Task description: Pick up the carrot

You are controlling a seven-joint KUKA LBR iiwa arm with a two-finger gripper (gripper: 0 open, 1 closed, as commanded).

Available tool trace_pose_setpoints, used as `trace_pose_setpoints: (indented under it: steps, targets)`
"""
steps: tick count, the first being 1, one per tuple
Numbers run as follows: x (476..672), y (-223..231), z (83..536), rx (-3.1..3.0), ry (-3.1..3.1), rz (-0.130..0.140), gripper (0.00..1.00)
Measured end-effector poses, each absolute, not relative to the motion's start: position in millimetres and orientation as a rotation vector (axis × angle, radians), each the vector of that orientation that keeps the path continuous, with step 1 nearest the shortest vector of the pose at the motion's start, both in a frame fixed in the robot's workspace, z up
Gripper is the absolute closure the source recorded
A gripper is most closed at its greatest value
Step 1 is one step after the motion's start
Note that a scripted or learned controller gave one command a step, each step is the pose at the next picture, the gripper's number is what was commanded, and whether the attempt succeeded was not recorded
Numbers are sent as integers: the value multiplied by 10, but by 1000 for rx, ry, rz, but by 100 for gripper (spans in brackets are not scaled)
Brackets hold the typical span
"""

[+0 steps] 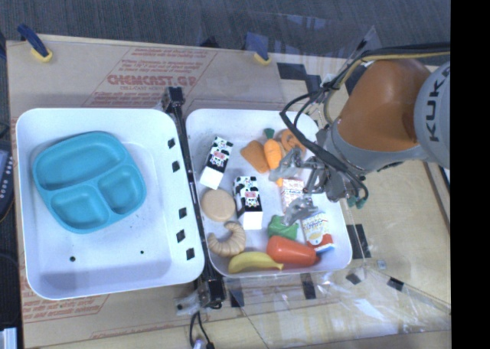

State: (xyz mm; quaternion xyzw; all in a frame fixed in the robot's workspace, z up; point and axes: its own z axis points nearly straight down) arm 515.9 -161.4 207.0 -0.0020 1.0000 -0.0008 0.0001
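Gripper [295, 179] metal, just beside tapered orange carrot [272, 152]

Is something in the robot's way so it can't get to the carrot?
Nothing visible blocks it. The carrot lies at the far end of the right bin, uncovered, with an orange wedge touching its left side. The gripper hovers just right of the carrot.

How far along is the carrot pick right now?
Done: the gripper is over the right bin, close to the carrot. In hand: nothing that I can see; the carrot lies in the bin among the other toy foods. Left: closing on it and lifting it out.
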Motion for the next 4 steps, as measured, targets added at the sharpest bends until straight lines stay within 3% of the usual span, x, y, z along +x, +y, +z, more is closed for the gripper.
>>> trace_pose_setpoints:
  steps: [1,2,3,4]
  targets:
    - [5644,-2099,1616,112,3140,-2,0]
    - [6193,-2077,931,219,3128,2,0]
    - [6218,-2062,1058,206,3124,-1,100]
    - [6218,-2057,1055,204,3125,-1,0]
